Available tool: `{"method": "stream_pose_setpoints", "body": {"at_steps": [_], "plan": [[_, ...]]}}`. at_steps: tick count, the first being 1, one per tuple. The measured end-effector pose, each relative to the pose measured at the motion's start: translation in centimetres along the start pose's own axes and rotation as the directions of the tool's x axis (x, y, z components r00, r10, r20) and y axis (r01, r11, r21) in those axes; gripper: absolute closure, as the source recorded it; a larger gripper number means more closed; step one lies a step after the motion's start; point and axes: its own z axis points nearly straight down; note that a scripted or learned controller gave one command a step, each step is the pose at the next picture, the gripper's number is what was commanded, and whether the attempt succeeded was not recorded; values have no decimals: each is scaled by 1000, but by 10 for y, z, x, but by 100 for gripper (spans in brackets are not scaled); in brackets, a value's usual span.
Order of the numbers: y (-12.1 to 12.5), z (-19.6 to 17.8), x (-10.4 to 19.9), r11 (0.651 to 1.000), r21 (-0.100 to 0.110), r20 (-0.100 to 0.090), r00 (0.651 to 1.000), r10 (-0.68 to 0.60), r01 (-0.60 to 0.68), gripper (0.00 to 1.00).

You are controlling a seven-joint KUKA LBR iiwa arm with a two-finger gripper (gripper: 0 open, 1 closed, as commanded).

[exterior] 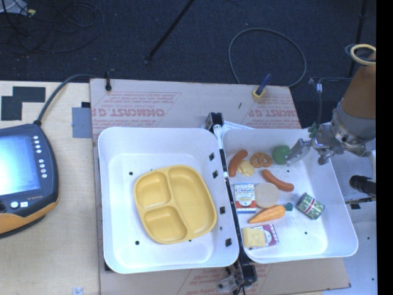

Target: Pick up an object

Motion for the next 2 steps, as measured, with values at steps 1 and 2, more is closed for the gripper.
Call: {"method": "stream_pose_setpoints", "body": {"at_steps": [1, 2], "plan": [[39, 105, 45, 1000, 6, 2, 1000, 0, 0, 0], [7, 100, 78, 1000, -2, 1, 1000, 0, 0, 0]]}}
